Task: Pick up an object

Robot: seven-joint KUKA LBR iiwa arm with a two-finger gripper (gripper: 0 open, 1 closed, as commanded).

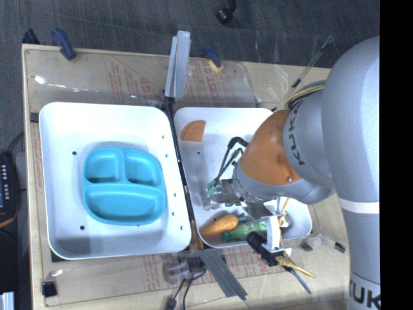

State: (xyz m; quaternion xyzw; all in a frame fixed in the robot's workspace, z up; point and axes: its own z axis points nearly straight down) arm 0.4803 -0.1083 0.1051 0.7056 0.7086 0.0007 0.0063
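1. The gripper (215, 196) is hanging low over the left part of the right bin (193, 173), close to the wall it shares with its neighbour; whether the fingers are clenched or released is impossible to tell, since the metal parts are blurring together there
2. Nothing is visibly sitting between the fingers, so no object is being held as far as the view is showing
3. Just below the gripper, an orange carrot-shaped toy (219, 225) is lying at the bin's near edge, with a green object (248, 229) touching its right end
4. An orange-brown wedge (193, 131) is resting in the upper left corner of the same bin, well apart from the gripper
5. The orange band (271, 154) and the grey arm (342, 128) are covering most of the bin's right side
6. A small white piece with red on it (282, 221) is peeking out under the arm
7. The left bin (58, 128) is holding a blue divided tray (122, 186) lying flat near its middle
8. Both bins are sitting side by side on the tabletop (97, 70)
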